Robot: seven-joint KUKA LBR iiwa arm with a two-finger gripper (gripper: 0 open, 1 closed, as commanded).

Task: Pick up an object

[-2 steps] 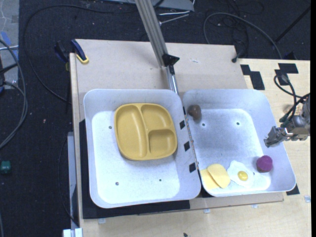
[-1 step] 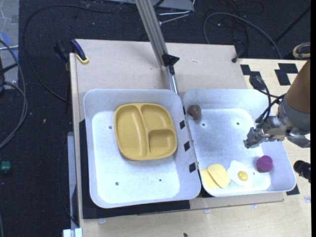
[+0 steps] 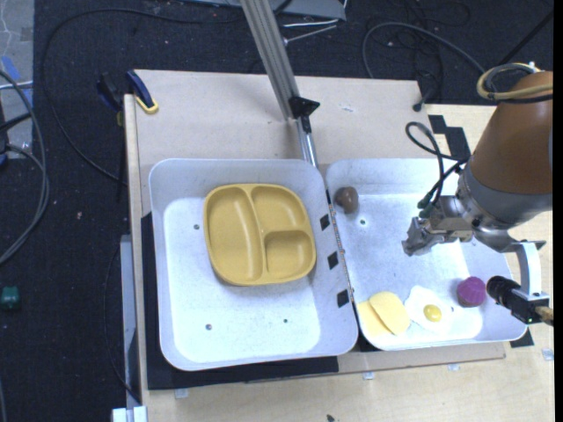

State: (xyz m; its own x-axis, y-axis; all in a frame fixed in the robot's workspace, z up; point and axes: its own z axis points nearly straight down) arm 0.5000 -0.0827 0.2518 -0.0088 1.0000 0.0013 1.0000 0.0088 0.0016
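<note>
Overhead view of the bench with two white bins side by side. The left bin (image 3: 176,323) holds a yellow divided plate (image 3: 259,234). The right bin (image 3: 387,178) holds four loose items: a brown ball (image 3: 347,200) near its upper left corner, and along its lower edge a yellow slice (image 3: 385,314), a fried egg (image 3: 431,310) touching that slice, and a purple ball (image 3: 471,291) further right. The arm (image 3: 515,156) reaches in from the right, and its gripper (image 3: 420,238) hangs over bare bin floor near the middle of the right bin, above the egg and well apart from the brown ball. Nothing is seen between the fingers; whether they are spread or pressed together cannot be told at this angle.

Step in hand, as judged: the approach, with no object yet grasped. The nearest candidates appear to be the egg and the purple ball. The next move calls for choosing one item, centring over it, descending with fingers parted, closing, and lifting. The flat egg and slice likely offer little to pinch; the balls may roll.
</note>
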